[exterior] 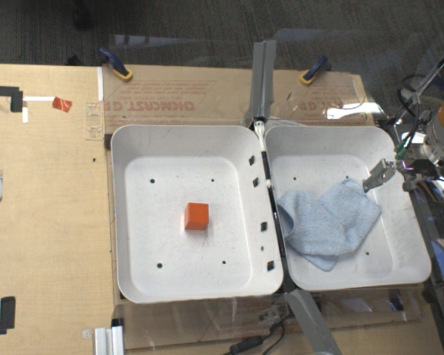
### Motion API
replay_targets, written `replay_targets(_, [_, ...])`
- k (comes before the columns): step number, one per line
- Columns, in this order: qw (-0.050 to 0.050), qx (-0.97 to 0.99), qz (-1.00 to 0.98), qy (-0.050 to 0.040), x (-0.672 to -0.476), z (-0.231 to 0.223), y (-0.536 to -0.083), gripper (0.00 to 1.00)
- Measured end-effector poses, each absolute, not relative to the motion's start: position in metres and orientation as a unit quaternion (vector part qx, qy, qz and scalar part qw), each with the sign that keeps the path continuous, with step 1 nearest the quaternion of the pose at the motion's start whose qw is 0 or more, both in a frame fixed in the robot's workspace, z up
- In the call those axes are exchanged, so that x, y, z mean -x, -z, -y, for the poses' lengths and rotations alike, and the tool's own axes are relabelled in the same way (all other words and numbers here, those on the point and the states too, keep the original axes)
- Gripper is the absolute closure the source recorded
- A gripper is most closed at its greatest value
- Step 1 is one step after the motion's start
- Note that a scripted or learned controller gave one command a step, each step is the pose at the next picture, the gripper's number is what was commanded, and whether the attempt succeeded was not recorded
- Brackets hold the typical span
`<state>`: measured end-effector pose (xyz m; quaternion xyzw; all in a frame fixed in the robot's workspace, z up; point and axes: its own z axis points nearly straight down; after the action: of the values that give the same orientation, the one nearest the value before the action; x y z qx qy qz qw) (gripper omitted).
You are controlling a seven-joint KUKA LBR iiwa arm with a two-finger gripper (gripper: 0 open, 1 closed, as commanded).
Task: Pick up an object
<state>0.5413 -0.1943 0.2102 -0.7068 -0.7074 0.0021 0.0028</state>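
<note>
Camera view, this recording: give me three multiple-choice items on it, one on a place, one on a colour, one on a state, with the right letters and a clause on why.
1. Where does the block lie?
A. In the left bin
B. In the right bin
C. On the cardboard behind the bins

2. What colour is the cloth?
A. Red
B. Pale blue
C. Green

3. How does the cloth lie?
A. Folded in a neat square
B. Crumpled in a heap
C. Hung over the bin's rim

Answers:
1. A: the orange block sits near the middle of the left bin, apart from its walls.
2. B: the cloth in the right bin is pale blue.
3. B: it lies bunched and uneven on the bin floor, with the pincer just above its upper right edge.
</note>
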Motion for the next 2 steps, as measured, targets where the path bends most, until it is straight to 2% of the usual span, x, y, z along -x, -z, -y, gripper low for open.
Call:
replay_targets(1, [0.000, 0.576, 0.818, 0.0006, -0.4858, 0.1736, -0.0913, 0.00])
replay_targets(2, [0.002, 0.576, 0.817, 0.0016, -0.4875, 0.1735, -0.0980, 1.00])
